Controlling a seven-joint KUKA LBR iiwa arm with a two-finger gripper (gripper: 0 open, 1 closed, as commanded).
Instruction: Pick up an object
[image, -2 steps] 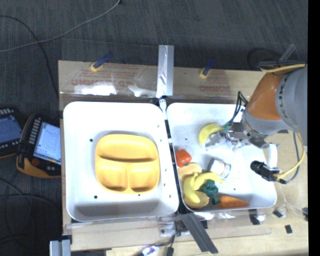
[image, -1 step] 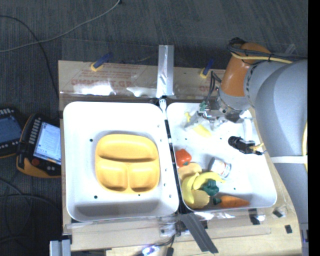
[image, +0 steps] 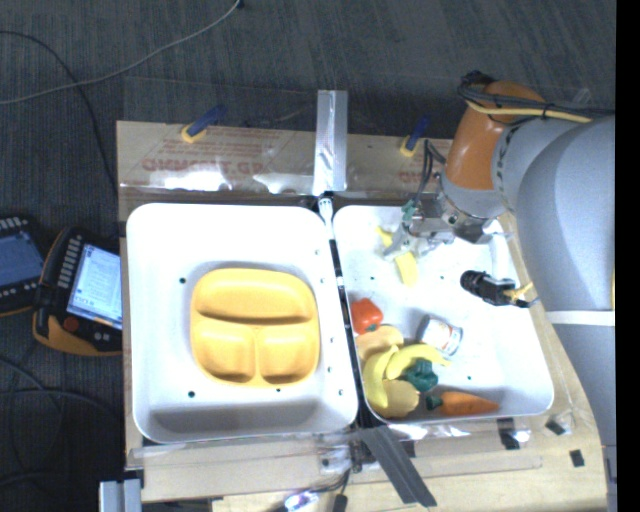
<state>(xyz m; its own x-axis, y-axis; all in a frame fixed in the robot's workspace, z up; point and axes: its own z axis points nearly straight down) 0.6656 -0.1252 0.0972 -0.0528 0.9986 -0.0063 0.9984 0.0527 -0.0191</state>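
Observation:
My gripper (image: 413, 232) hangs low over the far end of the right bin (image: 520, 345), below the orange wrist band. A small yellow block (image: 405, 266) lies just in front of it, and a second yellow piece (image: 385, 238) lies to its left. Toward the near end lie a red tomato (image: 366, 314), a small white and grey can (image: 440, 334), a yellow banana-like bunch (image: 392, 375), a green toy (image: 423, 377) and an orange carrot (image: 466, 403).
The left bin (image: 160, 300) holds a yellow divided plate (image: 257, 325). The grey arm covers the right bin's far right corner. A handheld controller (image: 80, 295) sits on the floor at the left.

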